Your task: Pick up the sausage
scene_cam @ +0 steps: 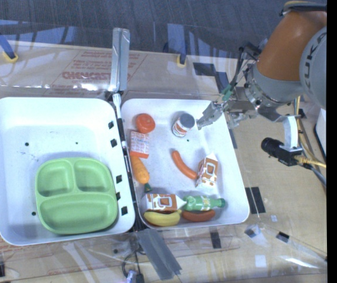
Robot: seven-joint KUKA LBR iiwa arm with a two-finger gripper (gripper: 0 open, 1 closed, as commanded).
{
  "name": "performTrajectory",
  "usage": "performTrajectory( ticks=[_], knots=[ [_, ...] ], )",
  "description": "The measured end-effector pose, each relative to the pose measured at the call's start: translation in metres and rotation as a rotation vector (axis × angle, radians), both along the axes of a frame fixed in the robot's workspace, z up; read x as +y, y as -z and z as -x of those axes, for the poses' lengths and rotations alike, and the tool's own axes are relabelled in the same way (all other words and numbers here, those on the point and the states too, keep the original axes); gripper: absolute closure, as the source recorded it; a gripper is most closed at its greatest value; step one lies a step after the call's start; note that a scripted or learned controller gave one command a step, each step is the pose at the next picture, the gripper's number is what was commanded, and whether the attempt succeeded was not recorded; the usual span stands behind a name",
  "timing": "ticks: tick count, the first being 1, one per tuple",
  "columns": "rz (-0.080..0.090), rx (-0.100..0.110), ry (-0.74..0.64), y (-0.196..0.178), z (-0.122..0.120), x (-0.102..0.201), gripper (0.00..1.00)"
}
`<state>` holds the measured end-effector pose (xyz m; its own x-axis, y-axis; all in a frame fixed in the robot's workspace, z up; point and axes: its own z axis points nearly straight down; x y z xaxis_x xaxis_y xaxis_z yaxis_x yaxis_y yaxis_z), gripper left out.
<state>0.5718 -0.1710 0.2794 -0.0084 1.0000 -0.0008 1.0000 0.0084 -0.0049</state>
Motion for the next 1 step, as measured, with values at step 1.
performTrajectory(
  ticks=[1],
  knots=[
    [-0.001,0.0,-0.119,0.1045,0.0409,0.0216,0.0]
  ],
)
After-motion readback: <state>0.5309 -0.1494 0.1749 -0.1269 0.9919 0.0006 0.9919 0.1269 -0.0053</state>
